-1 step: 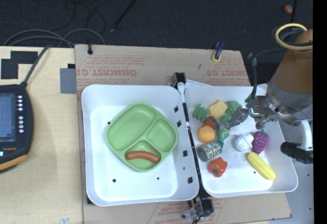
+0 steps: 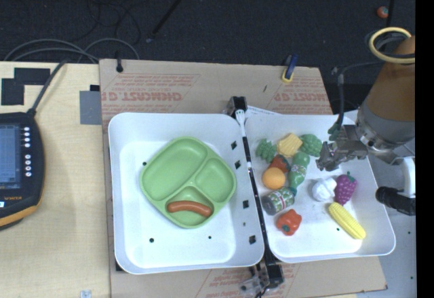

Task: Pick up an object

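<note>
Grey arm w/ orange band reaches in from right; dark two-finger gripper (image 2: 327, 157) hangs over the right white bin (image 2: 383, 239), above the toy pile. Can't tell how wide the pincer is, or whether it holds anything. Just below it: white lumpy object (image 2: 323, 189) beside purple plastic grape bunch (image 2: 346, 188). Yellow plastic corn cob (image 2: 346, 220) nearer front. Left white bin (image 2: 129, 235) holds green divided plate (image 2: 163, 168) w/ red-brown toy sausage (image 2: 190, 208).

Mostly smooth plastic over cardboard.
Both white bins (image 2: 129, 154) look glossy; the green plate (image 2: 163, 171) is matt plastic, the toy corn (image 2: 346, 220) shiny, the cardboard sheet (image 2: 203, 89) dull and papery.
</note>
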